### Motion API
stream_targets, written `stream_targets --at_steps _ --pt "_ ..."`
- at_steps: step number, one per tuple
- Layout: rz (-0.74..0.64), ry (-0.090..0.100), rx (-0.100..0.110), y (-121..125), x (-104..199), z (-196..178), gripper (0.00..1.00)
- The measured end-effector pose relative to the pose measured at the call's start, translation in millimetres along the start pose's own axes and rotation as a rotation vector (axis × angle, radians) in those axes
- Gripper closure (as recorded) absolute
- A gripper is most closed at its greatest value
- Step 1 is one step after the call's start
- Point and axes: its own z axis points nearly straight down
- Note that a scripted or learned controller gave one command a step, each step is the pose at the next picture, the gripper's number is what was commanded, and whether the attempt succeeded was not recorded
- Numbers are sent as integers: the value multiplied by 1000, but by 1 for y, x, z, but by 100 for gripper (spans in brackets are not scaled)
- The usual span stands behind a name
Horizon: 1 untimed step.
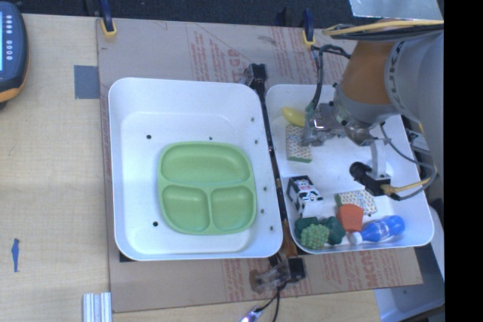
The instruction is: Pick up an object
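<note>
Half a dozen small toys crowd the shallow white right bin [423, 237], my gripper [317, 128] (grip state: can't tell) could snag the yellow banana-shaped toy [293, 115] crooked

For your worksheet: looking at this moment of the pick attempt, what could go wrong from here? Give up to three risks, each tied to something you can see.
1. The gripper sits between a yellow object and a patterned block; it might nudge one while closing on the other.
2. The items crowded along the right bin's near edge, such as the broccoli and blue bottle, touch, so a grasp there could drag neighbours.
3. Loose cables by the wrist could snag.
</note>
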Motion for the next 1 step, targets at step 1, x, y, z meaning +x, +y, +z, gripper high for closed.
stream_targets --at_steps 1 --pt "0 -4 -3 -57 -40 -4 100"
